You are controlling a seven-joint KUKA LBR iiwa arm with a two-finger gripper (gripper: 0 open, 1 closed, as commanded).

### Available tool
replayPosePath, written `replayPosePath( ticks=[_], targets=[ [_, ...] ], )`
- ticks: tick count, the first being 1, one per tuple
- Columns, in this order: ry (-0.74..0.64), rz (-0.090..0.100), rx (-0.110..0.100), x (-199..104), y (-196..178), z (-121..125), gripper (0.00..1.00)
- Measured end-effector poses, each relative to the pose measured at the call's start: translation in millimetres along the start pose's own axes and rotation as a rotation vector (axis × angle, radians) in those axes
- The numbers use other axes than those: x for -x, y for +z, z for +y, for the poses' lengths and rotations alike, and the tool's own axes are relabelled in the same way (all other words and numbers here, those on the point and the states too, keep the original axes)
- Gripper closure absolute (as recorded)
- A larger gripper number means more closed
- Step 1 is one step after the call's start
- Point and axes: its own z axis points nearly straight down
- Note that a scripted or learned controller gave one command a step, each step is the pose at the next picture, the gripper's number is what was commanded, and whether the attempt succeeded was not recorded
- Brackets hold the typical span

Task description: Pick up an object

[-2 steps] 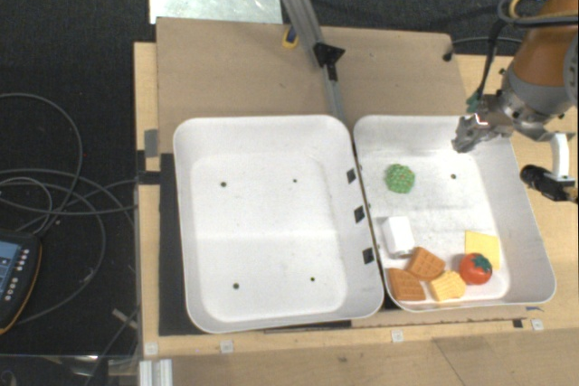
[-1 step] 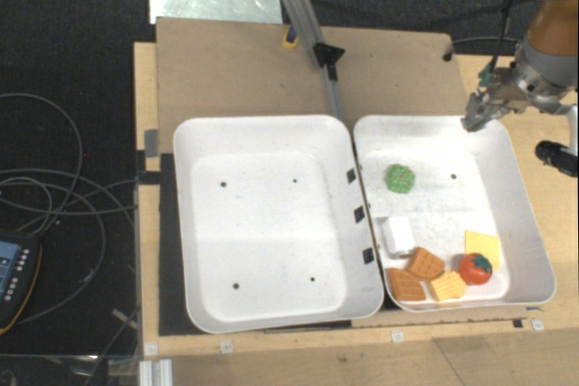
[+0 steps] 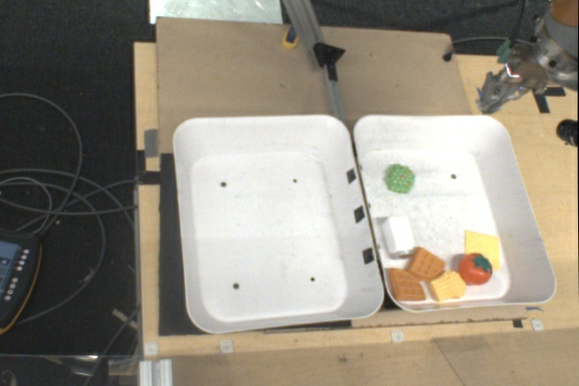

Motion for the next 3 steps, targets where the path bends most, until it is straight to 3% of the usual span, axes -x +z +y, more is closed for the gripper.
replayPosePath(
  ticks=[3],
  targets=[
    [-0.005,0.006,-0.007,-178,18,2,1.00]
  ],
)
